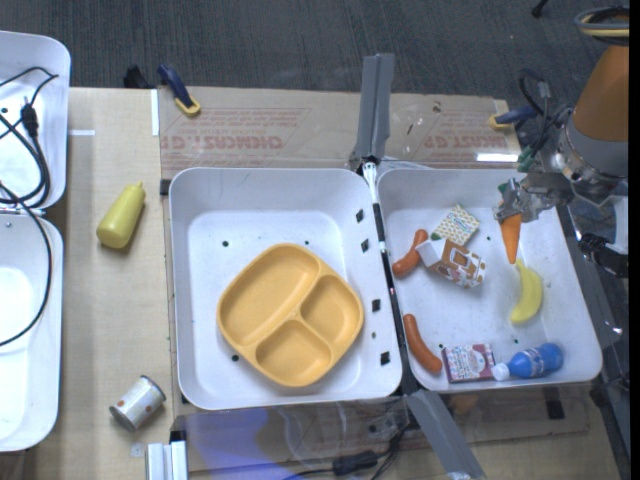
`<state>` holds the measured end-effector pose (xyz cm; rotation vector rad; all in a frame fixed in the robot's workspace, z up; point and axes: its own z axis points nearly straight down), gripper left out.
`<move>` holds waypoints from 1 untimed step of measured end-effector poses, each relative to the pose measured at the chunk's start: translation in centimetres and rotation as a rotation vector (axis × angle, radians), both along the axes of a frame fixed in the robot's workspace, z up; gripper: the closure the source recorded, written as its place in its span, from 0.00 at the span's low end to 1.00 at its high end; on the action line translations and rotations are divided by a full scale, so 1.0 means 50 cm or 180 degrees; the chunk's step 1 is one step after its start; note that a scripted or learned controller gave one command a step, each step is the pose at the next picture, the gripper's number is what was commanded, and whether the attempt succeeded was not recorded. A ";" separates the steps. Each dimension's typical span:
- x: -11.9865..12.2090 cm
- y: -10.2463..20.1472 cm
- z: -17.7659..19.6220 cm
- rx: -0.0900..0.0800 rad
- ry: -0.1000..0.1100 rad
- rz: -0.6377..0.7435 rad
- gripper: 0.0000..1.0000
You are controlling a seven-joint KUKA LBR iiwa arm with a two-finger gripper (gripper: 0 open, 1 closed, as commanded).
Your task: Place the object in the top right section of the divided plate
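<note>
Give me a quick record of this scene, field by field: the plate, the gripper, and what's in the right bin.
plate: yellow divided plate, in left bin, all sections bare
gripper: gripper over right bin, carrot between its fingers, hanging point down
right bin items: banana, two sausages, small cartons, blue-capped bottle
task state: carrot not yet placed
</note>
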<state>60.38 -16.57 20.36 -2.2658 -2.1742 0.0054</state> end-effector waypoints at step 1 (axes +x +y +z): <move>0.094 0.169 -0.028 0.0002 -0.0002 0.0498 1.00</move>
